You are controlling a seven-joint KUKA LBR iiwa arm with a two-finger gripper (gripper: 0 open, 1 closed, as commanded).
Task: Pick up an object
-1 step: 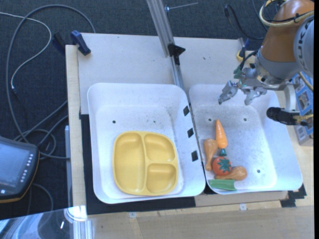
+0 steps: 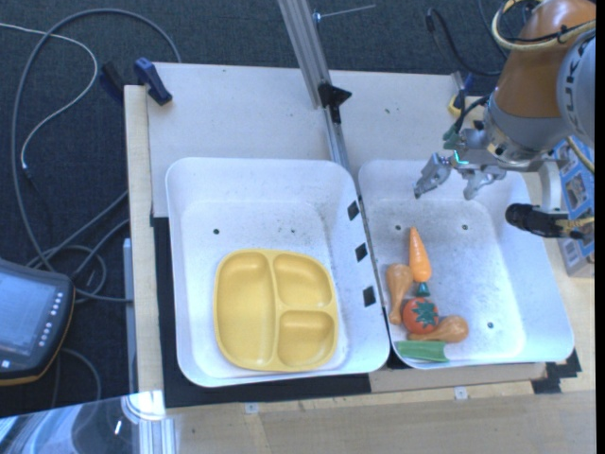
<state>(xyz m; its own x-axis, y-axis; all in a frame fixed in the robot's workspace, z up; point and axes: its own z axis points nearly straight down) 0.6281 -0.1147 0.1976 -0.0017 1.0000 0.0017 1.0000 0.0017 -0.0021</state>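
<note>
The claw hangs spread and empty over the far end of the right bin. The toys lie at that bin's near left corner — an orange carrot farthest from the edge, a red tomato nearer, a green pod against the near rim. The left bin holds a yellow tray.

I cannot read any text, number or brand from here. The blue and white printed item at the right edge has some marks on it, but they are too small and blurred for me. The screen of the dark tablet-like device at the left edge shows nothing readable.
</note>
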